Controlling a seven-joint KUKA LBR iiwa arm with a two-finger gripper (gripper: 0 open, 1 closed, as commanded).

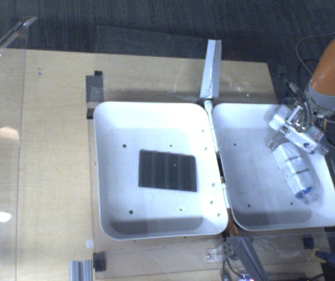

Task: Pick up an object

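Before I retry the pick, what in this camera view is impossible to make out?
- Gripper: finger state, too small and cluttered.
- Clear plastic bottle in the right bin: outline faint against white; upper end hidden under the gripper.
- Arm: cut off by the frame's right edge.

A pale wooden tabletop [44, 157] carries two shallow white bins side by side, touching along their inner edges: the left bin [109, 157] and the right bin [238, 151]. A grey metal bar [211, 69] lies behind their junction.

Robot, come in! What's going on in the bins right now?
Gripper over right bin, at top of clear bottle. Bottle lying flat. Dark ridged pad in left bin. Nothing blocking bottle.
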